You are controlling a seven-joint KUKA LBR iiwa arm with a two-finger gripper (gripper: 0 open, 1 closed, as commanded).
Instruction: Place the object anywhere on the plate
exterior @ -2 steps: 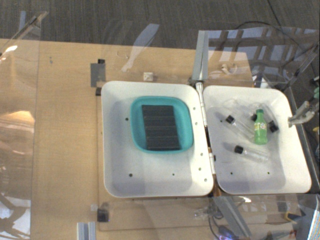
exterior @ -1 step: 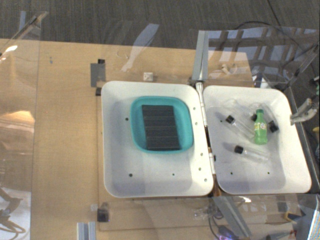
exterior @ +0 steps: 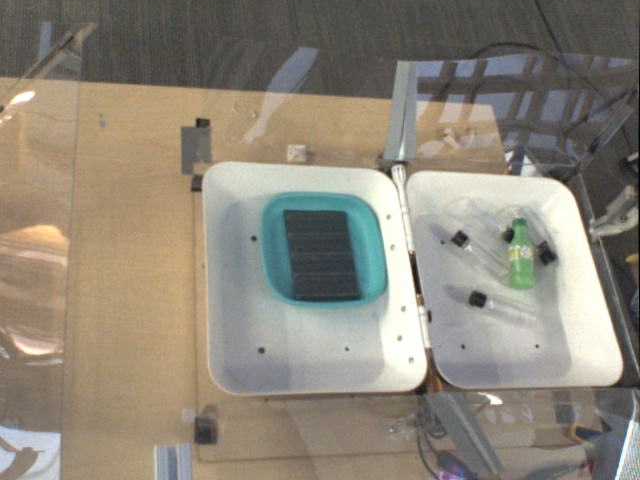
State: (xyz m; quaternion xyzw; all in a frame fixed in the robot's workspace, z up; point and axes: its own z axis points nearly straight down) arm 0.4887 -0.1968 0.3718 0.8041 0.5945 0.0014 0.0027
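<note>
I saw the green bottle (exterior: 520, 254) lying in the right bin (exterior: 590, 298), long axis near-to-far, well right of the teal plate (exterior: 372, 258); gripper state I couldn't tell.

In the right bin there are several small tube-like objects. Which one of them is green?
The small bottle near the right bin's far right side is green. The other tubes beside it are clear with black caps.

Glossy teal plastic plate (exterior: 273, 258), smooth white bins (exterior: 230, 348), matt wooden bench (exterior: 120, 268), clear plastic tubes (exterior: 500, 308).
</note>
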